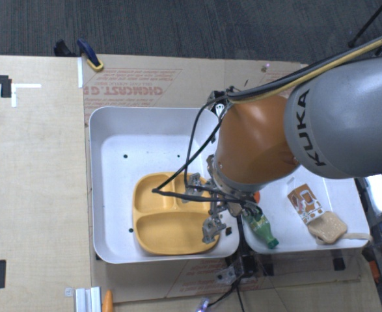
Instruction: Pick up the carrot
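Arm (321, 122) low over the divide between the two bins, gripper (213, 226) above the yellow tray.

The gripper hangs over the right edge of the tray (168, 223), which lies in the left bin (112, 174); whether it is spread or pressed together I cannot tell, and nothing shows between its tips. The carrot is mostly hidden: a small orange bit (256, 195) peeks from under the orange wrist band, at the left edge of the right bin (295, 242). Just below it lies a green bottle (261, 229). Further right in that bin sit a printed packet (305, 203) and a tan slice (327, 227).
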### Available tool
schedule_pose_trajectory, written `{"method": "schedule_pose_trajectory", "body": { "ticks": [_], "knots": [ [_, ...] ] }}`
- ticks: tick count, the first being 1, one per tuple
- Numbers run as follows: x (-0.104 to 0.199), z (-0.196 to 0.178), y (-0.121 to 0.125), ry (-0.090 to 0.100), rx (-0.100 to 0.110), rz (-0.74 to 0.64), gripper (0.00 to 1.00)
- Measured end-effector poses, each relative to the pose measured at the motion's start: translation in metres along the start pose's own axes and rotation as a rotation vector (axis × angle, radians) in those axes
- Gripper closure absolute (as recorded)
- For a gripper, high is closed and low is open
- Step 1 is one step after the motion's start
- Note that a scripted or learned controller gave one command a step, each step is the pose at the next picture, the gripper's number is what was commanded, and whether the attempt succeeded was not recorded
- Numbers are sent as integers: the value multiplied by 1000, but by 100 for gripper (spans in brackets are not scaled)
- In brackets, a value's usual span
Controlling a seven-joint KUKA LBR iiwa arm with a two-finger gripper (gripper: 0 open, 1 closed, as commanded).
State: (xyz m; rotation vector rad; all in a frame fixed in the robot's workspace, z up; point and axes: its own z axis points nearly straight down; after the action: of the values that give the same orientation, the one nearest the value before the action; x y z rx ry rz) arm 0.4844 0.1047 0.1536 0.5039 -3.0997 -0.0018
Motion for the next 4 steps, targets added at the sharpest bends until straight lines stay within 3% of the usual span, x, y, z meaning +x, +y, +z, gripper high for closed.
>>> {"method": "schedule_pose_trajectory", "body": {
  "ticks": [1,2,3,4],
  "knots": [
    [-45,34,-6,-8,2,-260,0],
    [-28,59,73,-13,1,-198,0],
    [-39,46,73,-54,-1,-191,100],
    [-59,1,112,-5,1,-116,100]
  ]
}}
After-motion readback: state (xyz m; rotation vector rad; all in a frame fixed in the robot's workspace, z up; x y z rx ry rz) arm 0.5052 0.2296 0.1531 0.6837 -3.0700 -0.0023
